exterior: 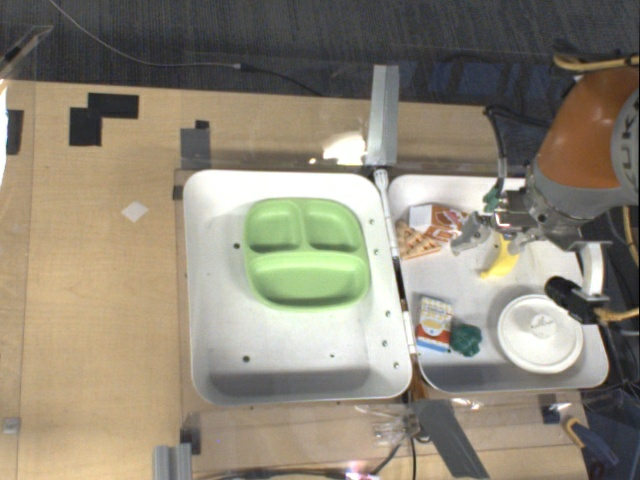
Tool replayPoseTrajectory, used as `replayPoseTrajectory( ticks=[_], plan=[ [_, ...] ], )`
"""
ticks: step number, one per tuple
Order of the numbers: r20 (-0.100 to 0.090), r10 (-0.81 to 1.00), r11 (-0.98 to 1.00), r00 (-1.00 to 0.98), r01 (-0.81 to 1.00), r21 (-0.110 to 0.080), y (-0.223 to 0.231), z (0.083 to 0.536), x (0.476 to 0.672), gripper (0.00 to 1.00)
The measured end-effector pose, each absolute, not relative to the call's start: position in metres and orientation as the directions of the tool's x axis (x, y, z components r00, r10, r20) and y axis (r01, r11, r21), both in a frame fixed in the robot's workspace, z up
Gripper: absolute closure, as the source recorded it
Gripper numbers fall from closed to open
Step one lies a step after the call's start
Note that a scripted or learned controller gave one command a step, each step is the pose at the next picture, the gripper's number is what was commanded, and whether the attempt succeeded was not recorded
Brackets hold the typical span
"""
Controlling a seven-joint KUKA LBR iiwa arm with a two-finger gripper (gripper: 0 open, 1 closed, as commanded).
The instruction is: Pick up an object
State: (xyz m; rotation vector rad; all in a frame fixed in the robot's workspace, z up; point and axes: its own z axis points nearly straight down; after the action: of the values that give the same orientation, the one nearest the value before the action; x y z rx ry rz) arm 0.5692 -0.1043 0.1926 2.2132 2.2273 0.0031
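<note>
My gripper [487,232] hangs over the upper middle of the right bin [600,363]. Just below and right of it lies a yellow banana-like piece [499,259], partly covered by the gripper. To the left of the gripper sits a brown waffle-like item [420,240] with a small white and red card [421,215] above it. Toward the bin's front lie a small orange and blue box [434,325] and a green broccoli-like piece [466,340]. A white round bowl [540,332] rests at the front right.
The left bin [215,298] holds a green divided plate [304,249]. A metal post [383,118] rises between the bins at the back. The arm's orange band [592,133] and a black part [567,296] crowd the right bin's right side.
</note>
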Motion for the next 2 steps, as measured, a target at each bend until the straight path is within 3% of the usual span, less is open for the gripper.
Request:
replayPoseTrajectory(
  ticks=[1, 2],
  plan=[
    [0.001, 1.000, 0.010, -0.010, 1.000, 0.007, -0.1035, 0.2038, 0.5708, 1.00],
    [0.001, 1.000, 0.009, -0.009, 1.000, 0.006, -0.1036, 0.2038, 0.5708, 0.00]
  ],
)
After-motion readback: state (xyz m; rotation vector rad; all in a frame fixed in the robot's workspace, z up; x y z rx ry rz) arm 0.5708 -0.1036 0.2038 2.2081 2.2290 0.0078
